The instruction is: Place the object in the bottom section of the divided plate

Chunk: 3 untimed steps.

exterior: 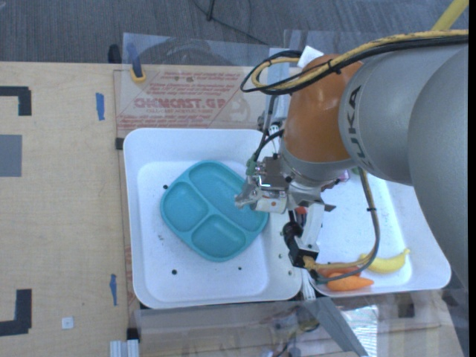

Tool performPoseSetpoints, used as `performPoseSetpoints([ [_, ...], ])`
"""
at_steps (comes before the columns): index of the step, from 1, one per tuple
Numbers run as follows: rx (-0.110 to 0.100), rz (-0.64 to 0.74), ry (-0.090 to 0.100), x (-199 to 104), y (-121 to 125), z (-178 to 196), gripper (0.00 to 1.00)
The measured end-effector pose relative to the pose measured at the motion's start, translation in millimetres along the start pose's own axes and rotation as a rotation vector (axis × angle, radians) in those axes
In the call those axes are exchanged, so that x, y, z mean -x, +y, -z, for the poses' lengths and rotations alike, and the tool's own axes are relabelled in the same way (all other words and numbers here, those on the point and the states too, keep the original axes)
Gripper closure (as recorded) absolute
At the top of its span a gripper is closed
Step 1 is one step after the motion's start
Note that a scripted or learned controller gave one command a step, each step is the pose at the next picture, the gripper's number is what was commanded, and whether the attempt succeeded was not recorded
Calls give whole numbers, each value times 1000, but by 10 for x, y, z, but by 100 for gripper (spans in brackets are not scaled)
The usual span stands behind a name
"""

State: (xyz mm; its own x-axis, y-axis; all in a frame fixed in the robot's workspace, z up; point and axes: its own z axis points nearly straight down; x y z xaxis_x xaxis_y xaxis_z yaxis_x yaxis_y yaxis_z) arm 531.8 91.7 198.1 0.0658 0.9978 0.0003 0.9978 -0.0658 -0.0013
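Hovering at the right rim of the blue three-section plastic plate (pixel 210 210) in the left white bin (pixel 149 155): metal two-finger gripper (pixel 253 195), finger state untellable; yellow banana (pixel 388 262), orange carrot (pixel 348 282) in right bin.

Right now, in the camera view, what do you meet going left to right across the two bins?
Blue divided plate in the left bin → tool at the plate's right edge → orange carrot → yellow banana in the right bin.
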Motion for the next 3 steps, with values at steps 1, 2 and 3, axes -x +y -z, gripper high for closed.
performPoseSetpoints([
  [1,3,148,-1,615,122,155,100],
  [2,2,33,-2,403,60,2130,100],
  [3,-1,203,-1,-415,-95,1114,100],
])
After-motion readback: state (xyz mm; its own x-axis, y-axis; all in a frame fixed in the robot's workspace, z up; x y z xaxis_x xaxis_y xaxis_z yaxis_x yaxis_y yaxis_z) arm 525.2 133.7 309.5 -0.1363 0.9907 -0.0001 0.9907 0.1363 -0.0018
